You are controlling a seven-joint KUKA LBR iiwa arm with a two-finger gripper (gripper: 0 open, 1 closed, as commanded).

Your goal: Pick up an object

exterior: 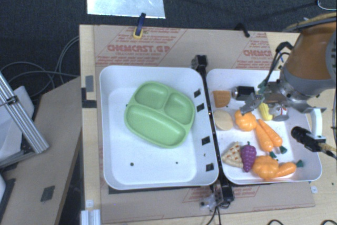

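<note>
A green divided plate lies in the left bin. The right bin holds toy food. The hand hangs over an orange fruit, touching or just above; its finger spread cannot be told.

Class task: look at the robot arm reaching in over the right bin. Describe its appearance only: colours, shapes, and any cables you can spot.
The arm is a thick, rounded body, grey with a wide orange band above the wrist. Thin dark cables loop along its side near the orange part. At its end sits the claw, a small metal and black assembly, much narrower than the arm. No lettering or markings are readable on it.
</note>
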